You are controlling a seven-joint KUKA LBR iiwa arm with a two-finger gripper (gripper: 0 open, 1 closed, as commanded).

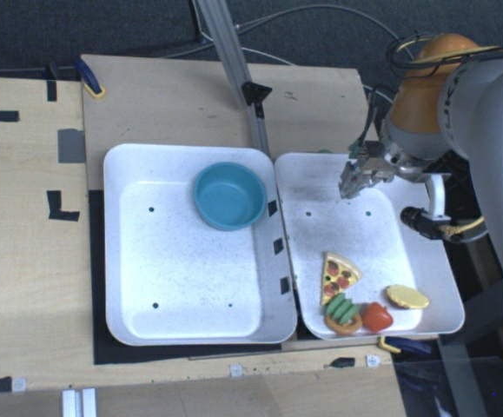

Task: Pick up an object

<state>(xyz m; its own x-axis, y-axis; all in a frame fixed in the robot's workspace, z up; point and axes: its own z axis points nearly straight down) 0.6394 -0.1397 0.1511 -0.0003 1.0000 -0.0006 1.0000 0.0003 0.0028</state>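
Grey arm enters from the right; gripper [353, 185] hangs over the far part of the right bin [320, 224], nothing seen between its fingers. Whether they are spread or pressed together: cannot tell. Toy pizza slice [339, 275] lies well below the gripper toward the near edge. Green-and-orange piece [342, 313], red piece [376, 317] and yellow piece [407, 298] cluster beyond it. Blue bowl [229, 195] sits left of the gripper, in the left bin [147, 259].

Speckled glossy white plastic bins [190, 320]; smooth blue plastic bowl [229, 195]; matt wooden bench [25, 259]; shiny metal gripper [352, 188].
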